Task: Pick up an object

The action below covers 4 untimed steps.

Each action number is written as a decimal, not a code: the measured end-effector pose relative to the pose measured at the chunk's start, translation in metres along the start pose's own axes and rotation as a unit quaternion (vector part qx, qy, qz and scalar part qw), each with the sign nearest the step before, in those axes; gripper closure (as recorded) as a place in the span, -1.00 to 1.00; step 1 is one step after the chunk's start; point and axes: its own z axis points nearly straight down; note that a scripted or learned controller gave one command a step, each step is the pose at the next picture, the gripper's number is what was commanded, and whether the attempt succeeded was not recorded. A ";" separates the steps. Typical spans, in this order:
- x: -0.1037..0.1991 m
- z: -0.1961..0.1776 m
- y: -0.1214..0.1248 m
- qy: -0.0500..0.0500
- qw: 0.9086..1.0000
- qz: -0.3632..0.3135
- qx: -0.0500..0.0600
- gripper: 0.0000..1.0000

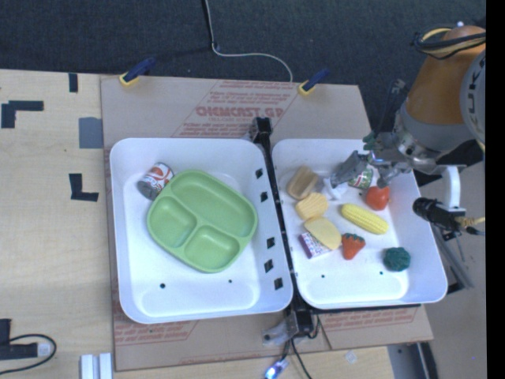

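My gripper hangs low over the upper middle of the right bin, reaching in from the right. A small can with a red, white and green label lies right against it, and I cannot see whether the can is between the fingers. A red tomato sits just below and to the right of the can. A tan bread piece lies to the gripper's left. A yellow corn cob is below it.
The right bin also holds two yellow blocks, a purple packet, a strawberry and a broccoli floret. The left bin holds a green divided plate and a tipped can.
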 end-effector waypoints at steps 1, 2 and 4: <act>0.020 0.130 -0.054 0.002 1.000 0.001 0.006 -1.00; 0.024 0.139 -0.003 0.000 1.000 -0.001 -0.001 -1.00; 0.103 0.032 -0.002 0.002 1.000 -0.004 -0.005 1.00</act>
